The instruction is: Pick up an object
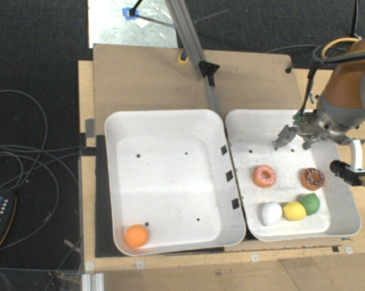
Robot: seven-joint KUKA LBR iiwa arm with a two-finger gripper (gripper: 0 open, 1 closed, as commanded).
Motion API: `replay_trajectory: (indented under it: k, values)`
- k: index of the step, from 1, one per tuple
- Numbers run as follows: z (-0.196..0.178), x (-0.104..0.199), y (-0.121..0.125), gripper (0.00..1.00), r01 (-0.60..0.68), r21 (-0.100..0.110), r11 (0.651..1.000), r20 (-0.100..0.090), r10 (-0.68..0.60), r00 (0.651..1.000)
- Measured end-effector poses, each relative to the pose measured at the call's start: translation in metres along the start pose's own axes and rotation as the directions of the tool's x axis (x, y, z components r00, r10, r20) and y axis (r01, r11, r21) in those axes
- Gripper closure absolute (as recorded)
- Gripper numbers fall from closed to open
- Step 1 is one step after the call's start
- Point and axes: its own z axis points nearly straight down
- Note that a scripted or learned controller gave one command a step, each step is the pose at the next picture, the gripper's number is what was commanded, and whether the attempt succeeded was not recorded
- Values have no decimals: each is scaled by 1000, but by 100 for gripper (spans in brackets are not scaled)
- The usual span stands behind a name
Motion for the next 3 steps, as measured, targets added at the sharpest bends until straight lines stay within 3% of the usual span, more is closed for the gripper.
replay_trajectory:
  k: [1, 3]
  values:
    - [-14, -1, 2, 100, 2, -7, 1000, 1, -2, 1000]
    - [-116, -10, 22, 100, 2, -11, 1000, 3, -2, 1000]
